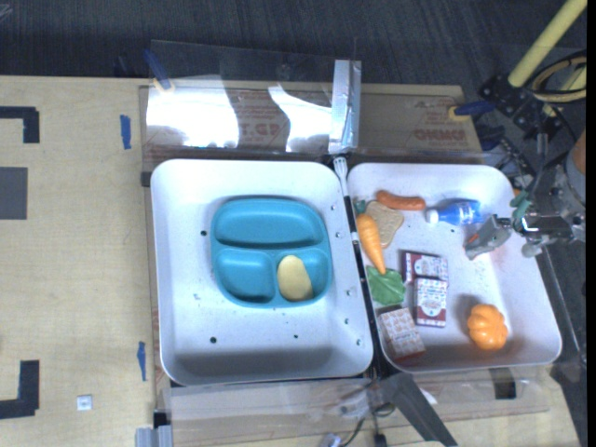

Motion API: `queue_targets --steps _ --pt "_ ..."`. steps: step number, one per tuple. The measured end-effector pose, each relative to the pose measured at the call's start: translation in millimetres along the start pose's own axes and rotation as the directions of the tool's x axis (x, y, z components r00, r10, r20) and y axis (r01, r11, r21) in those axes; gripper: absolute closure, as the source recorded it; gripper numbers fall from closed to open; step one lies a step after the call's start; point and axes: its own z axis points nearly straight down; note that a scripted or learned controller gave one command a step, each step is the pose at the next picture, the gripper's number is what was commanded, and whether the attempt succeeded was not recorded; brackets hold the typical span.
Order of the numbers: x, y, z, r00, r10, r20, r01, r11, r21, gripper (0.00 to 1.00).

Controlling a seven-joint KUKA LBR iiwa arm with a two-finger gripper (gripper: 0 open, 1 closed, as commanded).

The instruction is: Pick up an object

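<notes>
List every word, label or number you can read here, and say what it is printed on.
Cardboard panel behind the bins: red printing, too blurred to read.
Red and white box in the right bin: printing too small to read.
Patterned packet beside it: markings illegible.
Nothing else carries readable text.

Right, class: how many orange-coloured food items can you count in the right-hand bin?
3: a carrot by the bin's left wall, a sausage-like piece near the top, and a small pumpkin at the lower right. None looks hidden.
</notes>
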Motion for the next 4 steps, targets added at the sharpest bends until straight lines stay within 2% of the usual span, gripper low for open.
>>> queue_targets --steps 1,2,3,4 --pt "2.9 46.3 96.3 0.999 0.052 -0.002 -0.052 0.999 0.010 0.00" --pt "-31.0 76.3 114.0 0.989 0.149 0.001 -0.149 0.989 -0.001 0.00" --pt "-70.2 108.2 183.8 0.997 0.083 -0.006 -0.083 0.997 -0.003 0.00" --pt "-46.0 108.0 192.0 1.000 0.026 0.001 -0.026 1.000 -0.003 0.00"
